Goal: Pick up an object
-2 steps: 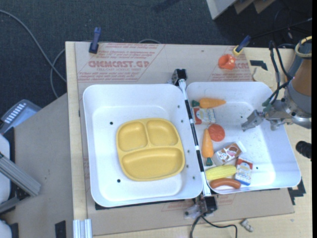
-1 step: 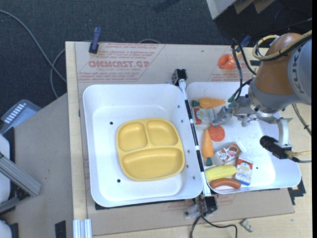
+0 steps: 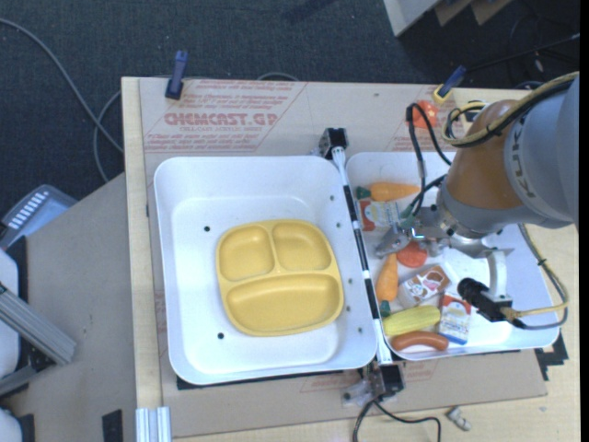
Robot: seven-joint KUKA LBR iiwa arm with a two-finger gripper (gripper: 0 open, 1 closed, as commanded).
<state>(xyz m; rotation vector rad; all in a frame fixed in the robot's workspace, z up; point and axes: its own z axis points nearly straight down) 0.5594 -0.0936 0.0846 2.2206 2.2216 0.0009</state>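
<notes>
Yellow divided plate (image 3: 278,275) sits in my left bin (image 3: 184,191). In the right bin (image 3: 538,334) I see a carrot (image 3: 387,277), corn (image 3: 411,319) and a sausage (image 3: 420,342). The arm (image 3: 515,168) bends down there; its gripper (image 3: 411,238) hangs over the toys, grip state unclear.

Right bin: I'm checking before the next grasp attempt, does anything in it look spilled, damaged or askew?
Nothing stands out. The toy food lies jumbled in the right bin, all inside its walls. The yellow tray sits flat in the left bin.
</notes>
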